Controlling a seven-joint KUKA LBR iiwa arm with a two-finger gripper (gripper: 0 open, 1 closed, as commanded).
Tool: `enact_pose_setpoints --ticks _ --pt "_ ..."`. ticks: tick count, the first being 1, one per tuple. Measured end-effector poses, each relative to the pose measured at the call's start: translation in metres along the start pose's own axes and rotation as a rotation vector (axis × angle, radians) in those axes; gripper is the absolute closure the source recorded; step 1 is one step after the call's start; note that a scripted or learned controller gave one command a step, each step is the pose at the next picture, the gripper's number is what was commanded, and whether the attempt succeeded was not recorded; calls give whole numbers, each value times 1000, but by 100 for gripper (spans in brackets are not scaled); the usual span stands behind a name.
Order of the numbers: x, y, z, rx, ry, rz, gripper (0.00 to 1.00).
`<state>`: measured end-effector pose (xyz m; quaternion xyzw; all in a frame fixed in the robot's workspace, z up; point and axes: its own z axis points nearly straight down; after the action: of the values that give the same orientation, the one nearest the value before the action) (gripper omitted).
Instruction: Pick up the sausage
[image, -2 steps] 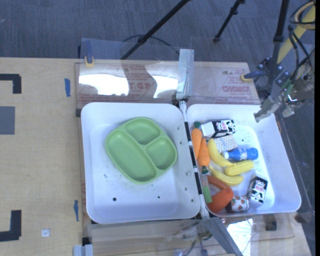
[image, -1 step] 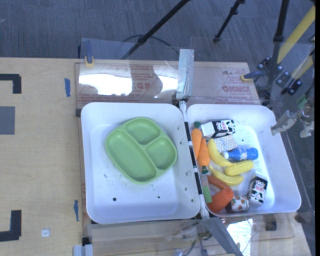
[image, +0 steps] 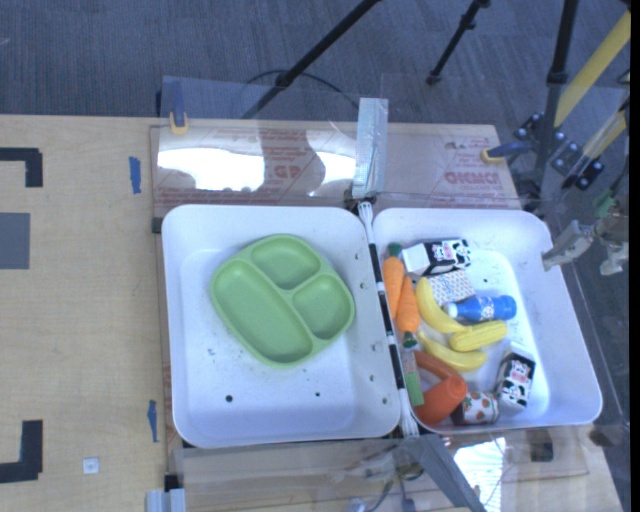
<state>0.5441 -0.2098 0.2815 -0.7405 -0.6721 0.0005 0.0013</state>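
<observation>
Sausage (image: 438, 363) lies in the right bin (image: 570, 330), in its near half: a smooth reddish-orange rod, lying slantwise, partly under a yellow banana (image: 478, 337). It's hard to separate from the fatter orange-red piece (image: 438, 402) touching it at the bin's near-left corner.

Other items in that bin:
- small printed can (image: 480, 408), at the near wall, just beside the orange-red piece
- cow-print carton (image: 516, 380), boxy, black on white, near-right of the sausage
- blue bottle (image: 486, 307), glossy plastic with a white cap, at mid-bin on the bananas
- carrot (image: 403, 292), long, matte orange, along the bin's left wall
- second cow-print carton (image: 441, 255), at the far end

Both bins are shallow white plastic with rounded corners. The left bin (image: 200, 390), touching the right bin's left wall, holds a green plate (image: 283, 297), oval, with three compartments.

Gripper (image: 578, 243) is grey and blurred, outside the right bin at its far-right corner, well apart from the sausage, with the bottle and bananas between them. Open or closed: cannot tell.
</observation>
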Motion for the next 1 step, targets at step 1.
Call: enact_pose_setpoints --ticks 1 --pt "0 0 0 0 0 0 0"
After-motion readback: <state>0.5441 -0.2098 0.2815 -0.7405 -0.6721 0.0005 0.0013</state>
